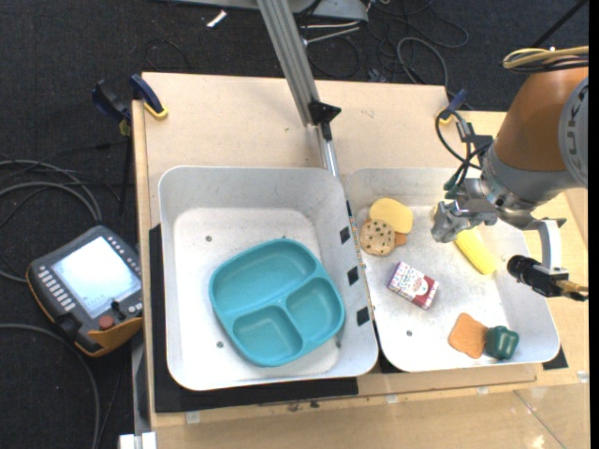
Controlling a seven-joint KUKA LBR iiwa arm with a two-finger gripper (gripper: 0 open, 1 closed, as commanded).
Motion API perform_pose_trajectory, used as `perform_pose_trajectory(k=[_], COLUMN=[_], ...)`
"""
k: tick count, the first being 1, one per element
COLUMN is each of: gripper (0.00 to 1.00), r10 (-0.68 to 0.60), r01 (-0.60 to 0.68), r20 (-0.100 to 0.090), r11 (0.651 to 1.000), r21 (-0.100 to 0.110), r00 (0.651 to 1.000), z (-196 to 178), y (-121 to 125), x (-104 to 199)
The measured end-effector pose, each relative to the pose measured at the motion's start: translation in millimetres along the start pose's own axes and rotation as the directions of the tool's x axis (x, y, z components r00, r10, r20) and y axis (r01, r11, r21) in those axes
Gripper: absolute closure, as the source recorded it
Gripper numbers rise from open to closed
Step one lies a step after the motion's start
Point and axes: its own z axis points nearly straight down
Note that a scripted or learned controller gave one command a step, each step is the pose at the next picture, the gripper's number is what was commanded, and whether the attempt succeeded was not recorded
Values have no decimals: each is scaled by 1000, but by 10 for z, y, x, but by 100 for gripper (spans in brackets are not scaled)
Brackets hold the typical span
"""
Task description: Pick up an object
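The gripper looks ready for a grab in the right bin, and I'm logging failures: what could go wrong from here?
1. The gripper hangs by the upper end of the yellow piece, so a closing grasp may clip its tip and slide off.
2. The cookie and yellow chip lie close to its left and could get nudged.
3. The bin wall beyond them limits room.

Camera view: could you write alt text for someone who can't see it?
A robot arm's gripper hovers over the right bin, beside a yellow banana-like toy, a cookie and a small carton. The left bin holds a teal divided tray.
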Motion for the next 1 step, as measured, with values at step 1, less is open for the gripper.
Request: perform_pose_trajectory(k=[1], gripper=[100], r10=[0], r01=[0], r20=[1], r11=[1000], r21=[-3], r00=[1000], z=[-111], y=[48], x=[458])
